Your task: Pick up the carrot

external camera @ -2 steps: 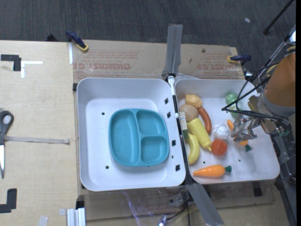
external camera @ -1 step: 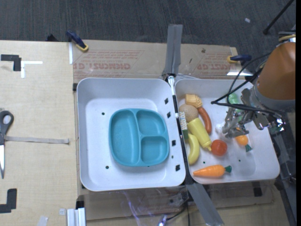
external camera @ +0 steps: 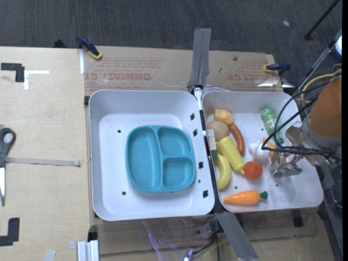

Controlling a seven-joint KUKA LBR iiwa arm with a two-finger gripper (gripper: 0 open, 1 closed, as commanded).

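Observation:
The orange carrot [external camera: 243, 198] with a green top lies on its side near the front wall of the right bin [external camera: 304, 197], its green end pointing right. My gripper [external camera: 284, 166] hangs low over the right side of that bin, behind and to the right of the carrot and apart from it. Nothing shows in its grasp. The arm's orange band [external camera: 330, 112] sits above it at the right edge.
A red tomato [external camera: 253, 170], banana [external camera: 223, 173], yellow bottle [external camera: 230, 152], red sausage [external camera: 237, 137], brown kiwi [external camera: 217, 129] and green bottle [external camera: 268, 119] share the right bin. The left bin [external camera: 103, 162] holds a blue divided plate [external camera: 161, 158]. Scissors [external camera: 4, 148] lie far left.

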